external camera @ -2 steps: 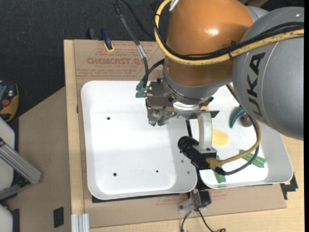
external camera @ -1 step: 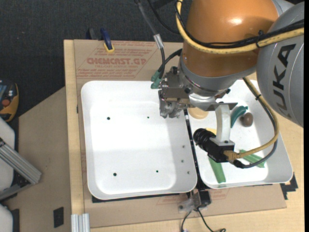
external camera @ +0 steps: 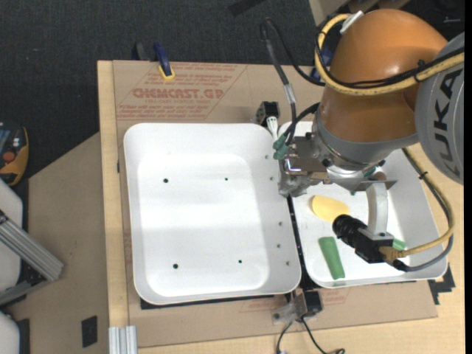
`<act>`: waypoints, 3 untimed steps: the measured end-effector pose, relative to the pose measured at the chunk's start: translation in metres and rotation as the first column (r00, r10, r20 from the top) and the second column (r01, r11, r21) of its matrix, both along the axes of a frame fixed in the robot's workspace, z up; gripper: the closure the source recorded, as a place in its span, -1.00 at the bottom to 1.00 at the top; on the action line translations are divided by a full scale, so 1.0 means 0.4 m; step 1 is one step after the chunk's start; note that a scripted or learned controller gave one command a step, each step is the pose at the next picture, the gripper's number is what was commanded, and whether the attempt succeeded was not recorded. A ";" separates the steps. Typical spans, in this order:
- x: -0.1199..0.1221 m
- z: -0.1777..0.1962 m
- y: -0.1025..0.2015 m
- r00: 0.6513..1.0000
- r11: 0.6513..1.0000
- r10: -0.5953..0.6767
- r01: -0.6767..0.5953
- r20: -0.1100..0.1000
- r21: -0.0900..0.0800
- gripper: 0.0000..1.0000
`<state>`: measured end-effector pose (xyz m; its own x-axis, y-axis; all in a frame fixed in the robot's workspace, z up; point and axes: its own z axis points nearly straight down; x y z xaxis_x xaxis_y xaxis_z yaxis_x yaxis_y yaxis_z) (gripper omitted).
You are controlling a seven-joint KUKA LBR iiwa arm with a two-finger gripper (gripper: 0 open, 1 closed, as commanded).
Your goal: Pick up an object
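We judge the pick as not yet made. The gripper [external camera: 296, 174] hangs low over the left edge of the right bin [external camera: 417, 175], beside the left bin [external camera: 199, 212], and the wrist hides so much of it that we cannot tell whether it is wide or narrow. We see nothing held. A yellow object [external camera: 328, 206] lies just beside it, and a green stick [external camera: 332, 257] lies near the bin's front-left corner. Grasping and lifting remain.

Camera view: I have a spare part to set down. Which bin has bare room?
The left shallow white bin is bare from rim to rim. The right shallow white bin is crowded: a yellow oval piece and a green plastic stick lie under the grey-and-orange arm.
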<state>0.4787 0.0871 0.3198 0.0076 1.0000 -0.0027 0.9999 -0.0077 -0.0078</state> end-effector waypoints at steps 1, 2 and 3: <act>0.003 0.148 0.020 1.000 1.000 0.009 -0.009 0.014 0.004 1.00; -0.002 -0.158 -0.045 1.000 1.000 0.003 -0.003 -0.005 0.000 1.00; 0.001 -0.163 -0.154 1.000 1.000 0.003 -0.003 0.004 0.003 1.00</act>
<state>0.4791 0.0253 0.2545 0.0050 1.0000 0.0005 1.0000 -0.0050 -0.0037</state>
